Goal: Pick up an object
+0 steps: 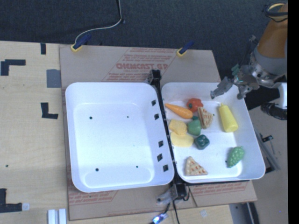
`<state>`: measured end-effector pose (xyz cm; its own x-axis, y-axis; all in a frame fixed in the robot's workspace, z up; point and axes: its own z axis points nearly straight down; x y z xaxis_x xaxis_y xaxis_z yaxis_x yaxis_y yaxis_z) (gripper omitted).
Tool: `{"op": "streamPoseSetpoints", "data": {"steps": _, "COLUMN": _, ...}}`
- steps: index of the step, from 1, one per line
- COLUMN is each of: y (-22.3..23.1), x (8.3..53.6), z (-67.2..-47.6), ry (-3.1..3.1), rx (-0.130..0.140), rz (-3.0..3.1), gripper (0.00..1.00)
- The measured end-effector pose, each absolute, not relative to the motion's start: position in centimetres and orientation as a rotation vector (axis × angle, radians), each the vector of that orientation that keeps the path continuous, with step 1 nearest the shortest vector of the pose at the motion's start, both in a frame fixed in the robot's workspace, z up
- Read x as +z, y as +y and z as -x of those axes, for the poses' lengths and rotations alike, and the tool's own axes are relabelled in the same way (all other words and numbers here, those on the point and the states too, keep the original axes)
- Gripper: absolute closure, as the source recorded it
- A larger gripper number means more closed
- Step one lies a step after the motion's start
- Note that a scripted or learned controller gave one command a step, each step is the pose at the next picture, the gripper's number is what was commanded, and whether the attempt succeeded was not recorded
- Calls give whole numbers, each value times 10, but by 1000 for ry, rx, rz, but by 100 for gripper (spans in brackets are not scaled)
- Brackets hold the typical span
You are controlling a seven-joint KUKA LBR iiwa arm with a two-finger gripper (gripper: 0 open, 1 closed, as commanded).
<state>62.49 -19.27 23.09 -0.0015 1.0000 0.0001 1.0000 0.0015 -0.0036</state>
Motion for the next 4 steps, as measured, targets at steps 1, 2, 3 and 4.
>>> {"op": "streamPoseSetpoints", "data": {"steps": 1, "y": -112, "x": 95, "z": -643, "ry": -2226, "rx": -2, "rz": 2220, "gripper": 0}}
{"op": "streamPoseSetpoints", "data": {"steps": 2, "y": -101, "x": 83, "z": -662, "ry": -2197, "rx": 50, "rz": 2214, "gripper": 0}}
{"op": "streamPoseSetpoints", "data": {"steps": 3, "y": -104, "x": 88, "z": -658, "ry": -2191, "rx": 68, "rz": 2208, "gripper": 100}}
{"op": "streamPoseSetpoints", "data": {"steps": 4, "y": -96, "x": 80, "z": -651, "ry": -2205, "rx": 28, "rz": 2205, "gripper": 100}}
